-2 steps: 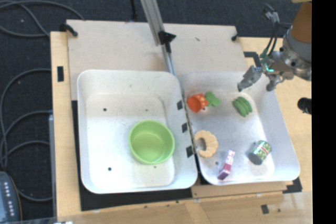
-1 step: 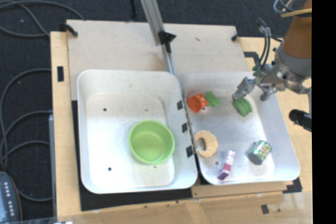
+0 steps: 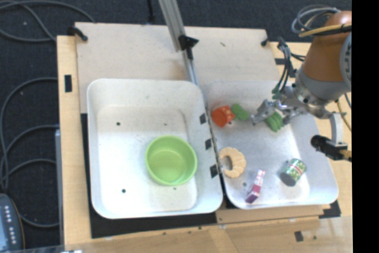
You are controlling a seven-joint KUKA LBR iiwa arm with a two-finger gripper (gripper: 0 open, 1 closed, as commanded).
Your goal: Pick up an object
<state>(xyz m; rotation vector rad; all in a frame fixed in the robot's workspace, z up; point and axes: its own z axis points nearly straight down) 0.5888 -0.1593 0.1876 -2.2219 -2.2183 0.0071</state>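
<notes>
My gripper (image 3: 271,112) hangs over the back of the right bin (image 3: 320,186), reaching in from the right. A small green piece (image 3: 275,122) lies right under its tip, touching or nearly touching it; I cannot tell whether it is held. To the left of the gripper are another green piece (image 3: 240,111) and an orange-red object (image 3: 221,117) near the bin's left wall. A beige ring (image 3: 232,162), a pink and white box (image 3: 256,185) and a small green and silver can (image 3: 292,171) lie nearer the front.
A lime green bowl (image 3: 172,160) stands in the left bin (image 3: 118,103). A slanted metal pole (image 3: 169,0) rises from the bench behind the bins. Cables lie on the dark floor at the left.
</notes>
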